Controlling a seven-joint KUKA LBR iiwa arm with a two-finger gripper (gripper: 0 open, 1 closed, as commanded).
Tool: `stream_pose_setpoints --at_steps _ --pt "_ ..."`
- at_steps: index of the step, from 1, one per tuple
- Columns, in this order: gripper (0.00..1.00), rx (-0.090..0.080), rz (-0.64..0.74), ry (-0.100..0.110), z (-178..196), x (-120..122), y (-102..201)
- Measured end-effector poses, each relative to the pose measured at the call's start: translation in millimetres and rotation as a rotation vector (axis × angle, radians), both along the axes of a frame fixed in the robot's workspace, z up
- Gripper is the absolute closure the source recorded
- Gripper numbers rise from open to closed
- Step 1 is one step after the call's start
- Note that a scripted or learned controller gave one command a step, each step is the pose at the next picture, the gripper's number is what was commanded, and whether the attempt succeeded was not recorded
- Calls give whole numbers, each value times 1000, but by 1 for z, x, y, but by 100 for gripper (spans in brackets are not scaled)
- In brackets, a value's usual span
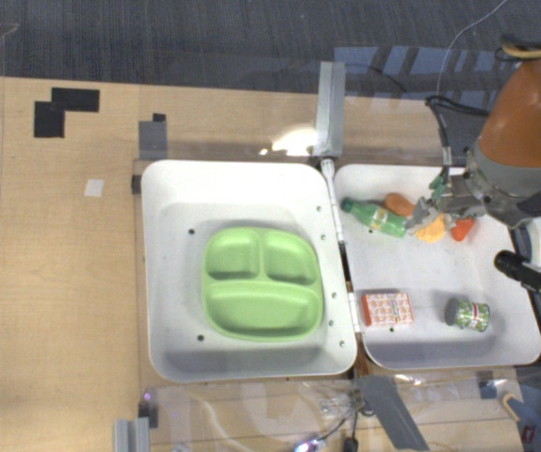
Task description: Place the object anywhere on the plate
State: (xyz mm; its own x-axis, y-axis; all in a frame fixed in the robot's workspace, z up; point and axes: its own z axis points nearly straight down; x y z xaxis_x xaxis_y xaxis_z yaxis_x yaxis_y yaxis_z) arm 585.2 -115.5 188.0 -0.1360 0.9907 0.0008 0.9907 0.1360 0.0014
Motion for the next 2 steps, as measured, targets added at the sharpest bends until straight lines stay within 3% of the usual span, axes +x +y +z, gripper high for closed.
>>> stream_pose_setpoints --at_steps 1,2 --pt "100 -1 201 2 -6 -12 60" --pt "100 -1 -21 2 18 -31 179"
